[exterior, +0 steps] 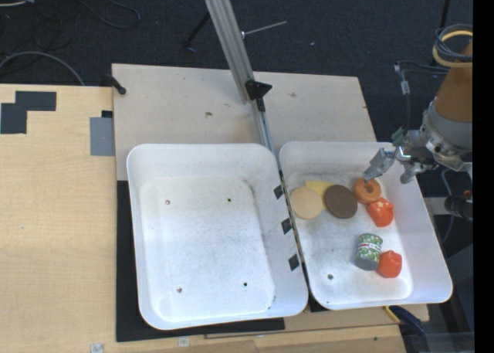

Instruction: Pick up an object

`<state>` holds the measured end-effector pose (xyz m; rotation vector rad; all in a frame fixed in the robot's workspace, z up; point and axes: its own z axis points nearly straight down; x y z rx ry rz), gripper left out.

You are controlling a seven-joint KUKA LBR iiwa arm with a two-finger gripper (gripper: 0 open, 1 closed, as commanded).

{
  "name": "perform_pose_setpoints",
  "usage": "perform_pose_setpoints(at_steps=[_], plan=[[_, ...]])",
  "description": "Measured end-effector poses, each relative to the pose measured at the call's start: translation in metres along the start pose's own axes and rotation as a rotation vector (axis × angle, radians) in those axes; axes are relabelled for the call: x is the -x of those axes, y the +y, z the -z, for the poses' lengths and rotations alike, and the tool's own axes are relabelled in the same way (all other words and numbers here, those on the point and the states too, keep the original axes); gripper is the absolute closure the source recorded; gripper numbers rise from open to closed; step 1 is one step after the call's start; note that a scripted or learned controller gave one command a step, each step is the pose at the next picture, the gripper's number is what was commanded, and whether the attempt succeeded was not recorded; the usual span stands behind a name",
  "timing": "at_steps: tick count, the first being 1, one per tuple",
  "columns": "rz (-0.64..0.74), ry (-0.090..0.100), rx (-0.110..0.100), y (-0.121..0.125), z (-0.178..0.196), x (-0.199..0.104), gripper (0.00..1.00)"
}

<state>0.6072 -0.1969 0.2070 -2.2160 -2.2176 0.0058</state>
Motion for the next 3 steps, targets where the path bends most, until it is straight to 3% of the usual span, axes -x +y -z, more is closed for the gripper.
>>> perform_pose_setpoints(at_steps=[1, 3], plan=[[0.003, -0.002, 0.004, 0.001, 0.003, 0.0, 0.0], [0.0, 0.001, 0.0, -0.006, -0.09, -0.003, 0.0]])
